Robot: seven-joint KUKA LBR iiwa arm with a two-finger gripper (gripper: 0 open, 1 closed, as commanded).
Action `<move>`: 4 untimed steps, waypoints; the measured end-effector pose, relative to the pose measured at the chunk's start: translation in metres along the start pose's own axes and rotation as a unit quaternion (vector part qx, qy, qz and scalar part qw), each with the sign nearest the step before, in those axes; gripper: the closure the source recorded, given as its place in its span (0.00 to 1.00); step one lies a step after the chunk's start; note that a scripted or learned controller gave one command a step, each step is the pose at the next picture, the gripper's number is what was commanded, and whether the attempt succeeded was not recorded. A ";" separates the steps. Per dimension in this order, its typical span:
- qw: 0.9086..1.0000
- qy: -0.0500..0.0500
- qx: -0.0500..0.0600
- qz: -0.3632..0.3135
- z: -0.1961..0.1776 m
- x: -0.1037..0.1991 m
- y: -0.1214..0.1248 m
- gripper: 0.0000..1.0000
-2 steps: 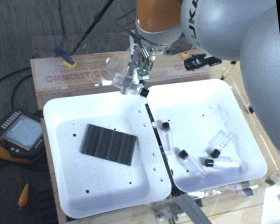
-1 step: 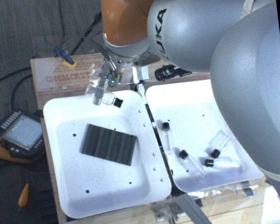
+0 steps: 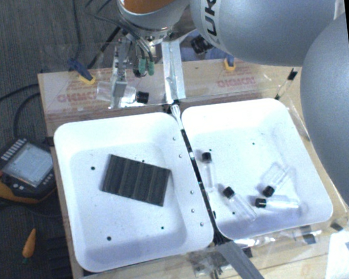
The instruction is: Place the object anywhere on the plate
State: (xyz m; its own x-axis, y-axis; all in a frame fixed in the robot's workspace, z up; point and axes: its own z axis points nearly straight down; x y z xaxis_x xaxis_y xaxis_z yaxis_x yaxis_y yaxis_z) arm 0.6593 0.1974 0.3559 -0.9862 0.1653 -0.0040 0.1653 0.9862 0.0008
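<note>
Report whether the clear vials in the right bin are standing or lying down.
Lying down. All four clear black-capped vials rest on their sides on the floor of the right white bin, caps pointing sideways.

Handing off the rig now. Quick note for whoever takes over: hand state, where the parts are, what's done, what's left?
Hand: up beyond the far rim of the left bin, over the bench edge. A clear vial with a black cap sits at its tip; whether it is gripped I cannot tell.
Plate: dark ribbed slab lying flat in the left bin, nothing on it.
Right bin: four clear vials with black caps, loose on the floor.
Done: no vial on the plate.
Left: put one on the plate.
</note>
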 end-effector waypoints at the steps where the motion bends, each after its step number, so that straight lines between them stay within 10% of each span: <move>1: 0.999 0.002 0.000 -0.054 0.108 0.070 0.025 1.00; 2: 0.997 0.002 0.000 -0.082 0.091 0.138 0.013 1.00; 3: 0.999 0.001 -0.001 -0.041 0.047 0.076 0.020 1.00; 4: 0.985 -0.001 0.000 -0.170 -0.079 0.021 0.027 1.00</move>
State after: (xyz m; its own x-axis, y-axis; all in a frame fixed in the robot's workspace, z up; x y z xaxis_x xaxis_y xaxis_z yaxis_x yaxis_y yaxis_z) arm 0.6427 0.2279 0.4346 -0.9844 -0.1756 -0.0052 -0.1756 0.9845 -0.0008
